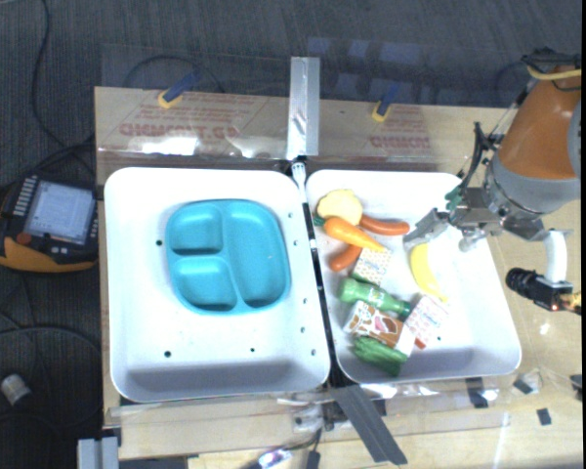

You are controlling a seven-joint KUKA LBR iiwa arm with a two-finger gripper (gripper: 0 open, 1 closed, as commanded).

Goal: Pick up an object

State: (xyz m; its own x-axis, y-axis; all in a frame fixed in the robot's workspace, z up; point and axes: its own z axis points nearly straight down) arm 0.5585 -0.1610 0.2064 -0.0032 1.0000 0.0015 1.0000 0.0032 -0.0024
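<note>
The right bin [488, 311] holds a pile of toy food. A yellow banana [426, 270] lies in the middle. Left of it are an orange carrot [350, 233], a red-orange sausage [385, 227] and a pale yellow round fruit [339, 204]. Lower down lie a green cucumber [375, 297], small printed cartons [374, 321] and a green item [379, 353]. My gripper [447, 234] hangs just above the banana's upper end, open, with nothing between its fingers [425, 230].
The left bin [137, 340] carries a blue divided plate [225, 254]. A metal divider post [304, 106] stands between the bins at the back. The arm's orange wrist [542, 140] leans in over the right bin's far right corner.
</note>
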